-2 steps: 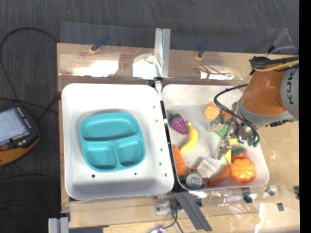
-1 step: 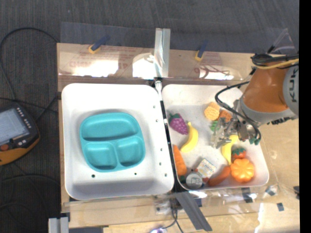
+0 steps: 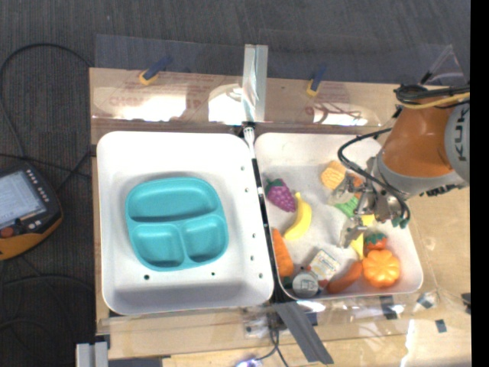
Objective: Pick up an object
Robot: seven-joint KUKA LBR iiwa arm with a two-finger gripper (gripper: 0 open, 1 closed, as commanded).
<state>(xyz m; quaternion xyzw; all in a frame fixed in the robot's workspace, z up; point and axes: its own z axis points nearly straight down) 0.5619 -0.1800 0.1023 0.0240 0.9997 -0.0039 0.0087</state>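
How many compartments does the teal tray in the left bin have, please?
3: the teal tray has one long compartment across the far side and two smaller ones side by side nearer the camera.

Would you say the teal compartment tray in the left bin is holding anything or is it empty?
Empty. The teal compartment tray lies flat in the left white bin, and all three of its sections show bare teal plastic; the toy foods sit in the right white bin.

Counted on bench: two white bins, left bin (image 3: pixel 107 205) and right bin (image 3: pixel 306 155). One teal divided tray (image 3: pixel 177 222). One bunch of purple grapes (image 3: pixel 281 196). One banana (image 3: pixel 300 219). One carrot (image 3: pixel 282 256). One small pumpkin (image 3: pixel 381 267). One round tin (image 3: pixel 305 284). One small packet (image 3: pixel 325 262).
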